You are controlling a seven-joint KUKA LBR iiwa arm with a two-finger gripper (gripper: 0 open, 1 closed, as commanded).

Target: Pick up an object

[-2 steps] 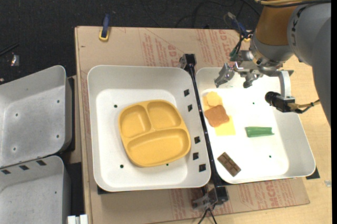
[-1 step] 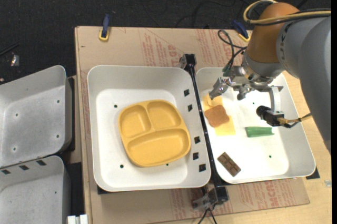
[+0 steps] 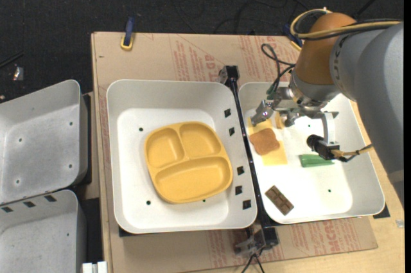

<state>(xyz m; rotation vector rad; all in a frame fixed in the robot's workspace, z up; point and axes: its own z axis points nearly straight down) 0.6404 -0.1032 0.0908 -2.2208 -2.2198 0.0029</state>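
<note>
Fingers (image 3: 260, 116) of the gripper (image 3: 271, 117) stand parted, grasping nothing, just far of a brown slice (image 3: 263, 139) lying on a yellow square (image 3: 277, 155) at the right bin's (image 3: 359, 198) left side. A green block (image 3: 316, 161) lies lengthwise left to right; a brown bar (image 3: 279, 199) angles far-left to near-right. Both bins sit on a brown board (image 3: 173, 53) above dark, cable-strewn floor (image 3: 51, 2).

i count two white bins (image 3: 122, 137), one yellow divided plate (image 3: 188, 162), one brown toast slice (image 3: 264, 140), one yellow slab (image 3: 275, 155), one green block (image 3: 316, 161), one dark brown bar (image 3: 279, 200).
</note>
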